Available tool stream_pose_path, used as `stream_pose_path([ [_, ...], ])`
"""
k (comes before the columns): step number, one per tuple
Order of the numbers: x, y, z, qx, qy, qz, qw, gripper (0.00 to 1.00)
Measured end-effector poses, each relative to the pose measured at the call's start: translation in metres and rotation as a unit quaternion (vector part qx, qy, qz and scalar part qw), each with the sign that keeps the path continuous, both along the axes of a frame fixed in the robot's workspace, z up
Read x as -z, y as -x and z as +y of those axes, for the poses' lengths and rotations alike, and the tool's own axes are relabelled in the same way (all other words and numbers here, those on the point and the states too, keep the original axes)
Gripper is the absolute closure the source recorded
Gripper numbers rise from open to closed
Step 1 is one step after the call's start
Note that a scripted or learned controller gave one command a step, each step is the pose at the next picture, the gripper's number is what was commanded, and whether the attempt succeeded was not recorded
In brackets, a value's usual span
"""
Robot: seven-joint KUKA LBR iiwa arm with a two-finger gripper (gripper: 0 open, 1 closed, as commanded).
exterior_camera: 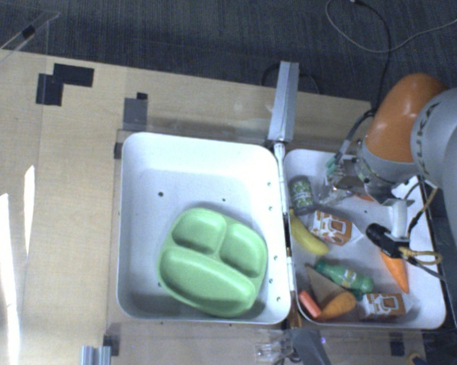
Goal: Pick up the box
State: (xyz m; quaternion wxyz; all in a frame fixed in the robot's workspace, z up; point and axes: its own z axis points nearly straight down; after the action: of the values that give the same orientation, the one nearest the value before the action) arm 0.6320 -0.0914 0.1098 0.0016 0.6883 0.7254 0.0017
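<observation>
box [332,227] | right bin [431,315] centre, just in front of jaws [341,182] | long axis across bin | jaw state: cannot tell

arm [447,133] cut off at right edge, tool [341,182] blurred (fingers indistinct)

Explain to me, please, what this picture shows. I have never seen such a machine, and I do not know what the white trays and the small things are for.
One camera looks down at a slant on a bench with two shallow white bins. The grey and orange shape is a robot arm reaching in from the right; its tool hangs over the right bin. The left bin holds a green divided tray. The right bin holds a small box, a banana, a can, a green bottle, a second carton and carrots. I see nothing held by the tool.
</observation>
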Motion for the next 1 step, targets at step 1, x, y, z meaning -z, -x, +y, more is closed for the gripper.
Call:
stream_pose_path([
  [1, 0.0183, 0.0744, -0.0302, -0.010, 0.0009, -0.002, 1.0000, 0.00],
])
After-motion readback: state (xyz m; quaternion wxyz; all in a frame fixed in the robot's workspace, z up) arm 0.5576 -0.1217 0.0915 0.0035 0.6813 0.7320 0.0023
